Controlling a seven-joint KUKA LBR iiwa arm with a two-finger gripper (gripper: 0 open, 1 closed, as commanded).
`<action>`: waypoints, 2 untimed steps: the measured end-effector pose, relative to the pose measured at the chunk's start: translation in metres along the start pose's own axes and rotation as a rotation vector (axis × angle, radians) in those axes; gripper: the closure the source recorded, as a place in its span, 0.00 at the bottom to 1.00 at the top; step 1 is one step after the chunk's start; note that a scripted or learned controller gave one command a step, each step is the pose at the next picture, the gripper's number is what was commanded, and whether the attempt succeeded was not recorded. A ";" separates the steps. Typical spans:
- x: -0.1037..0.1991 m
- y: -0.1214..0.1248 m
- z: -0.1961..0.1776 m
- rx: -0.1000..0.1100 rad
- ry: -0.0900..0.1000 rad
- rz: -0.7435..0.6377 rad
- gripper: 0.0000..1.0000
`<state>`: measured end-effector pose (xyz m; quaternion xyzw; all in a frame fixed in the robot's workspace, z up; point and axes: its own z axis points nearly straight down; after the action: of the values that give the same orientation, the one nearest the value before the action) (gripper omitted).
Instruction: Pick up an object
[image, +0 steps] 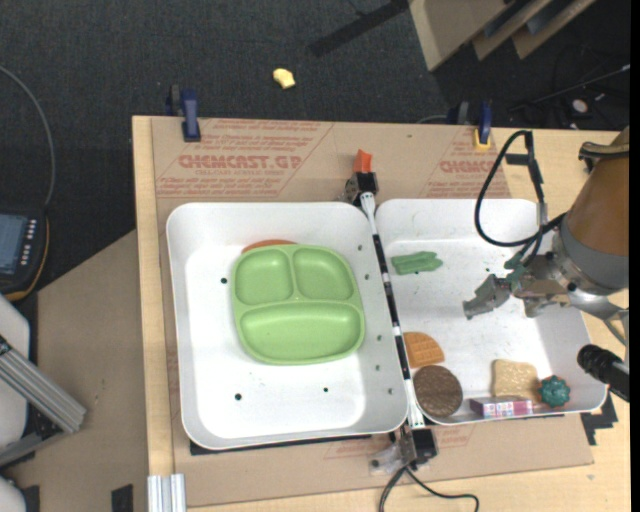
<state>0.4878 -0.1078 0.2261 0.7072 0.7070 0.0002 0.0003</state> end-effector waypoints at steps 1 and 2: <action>-0.054 0.094 0.071 -0.007 -0.005 0.001 0.00; 0.013 0.098 0.146 0.007 0.004 -0.006 0.00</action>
<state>0.5858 -0.0951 0.0798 0.7050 0.7092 -0.0009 -0.0034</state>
